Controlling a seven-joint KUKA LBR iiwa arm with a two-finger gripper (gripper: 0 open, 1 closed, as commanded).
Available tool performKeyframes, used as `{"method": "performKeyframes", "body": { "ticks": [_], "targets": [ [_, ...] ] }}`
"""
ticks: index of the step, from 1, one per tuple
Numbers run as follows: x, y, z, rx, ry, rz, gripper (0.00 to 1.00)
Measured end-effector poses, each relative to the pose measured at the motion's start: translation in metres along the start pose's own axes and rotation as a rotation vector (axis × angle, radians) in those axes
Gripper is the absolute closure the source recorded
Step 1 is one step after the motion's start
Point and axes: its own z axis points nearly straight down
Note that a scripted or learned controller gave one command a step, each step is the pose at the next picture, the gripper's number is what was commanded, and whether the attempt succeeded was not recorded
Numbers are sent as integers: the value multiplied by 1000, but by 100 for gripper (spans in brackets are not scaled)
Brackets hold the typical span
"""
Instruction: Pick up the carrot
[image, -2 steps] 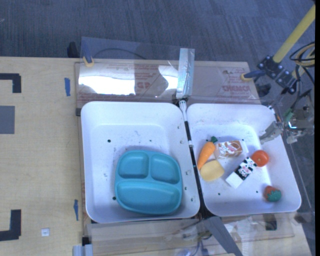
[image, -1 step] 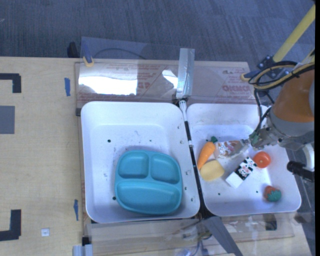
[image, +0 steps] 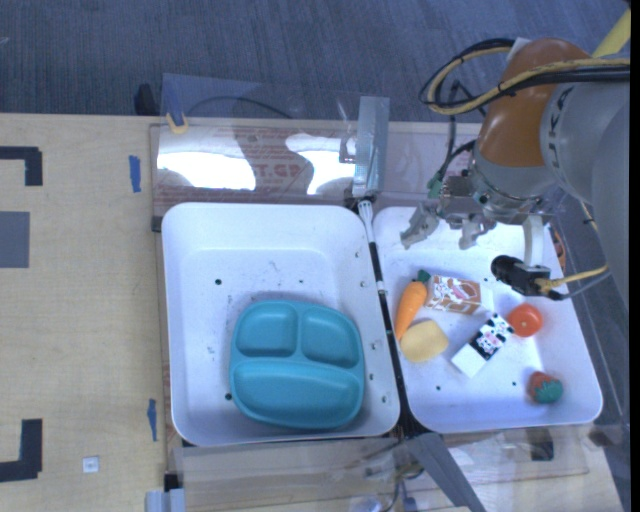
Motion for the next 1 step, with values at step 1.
{"method": "performKeyframes", "body": {
  "ticks": [1],
  "targets": [
    [38,0,2,3,-2,100,0]
  ]
}}
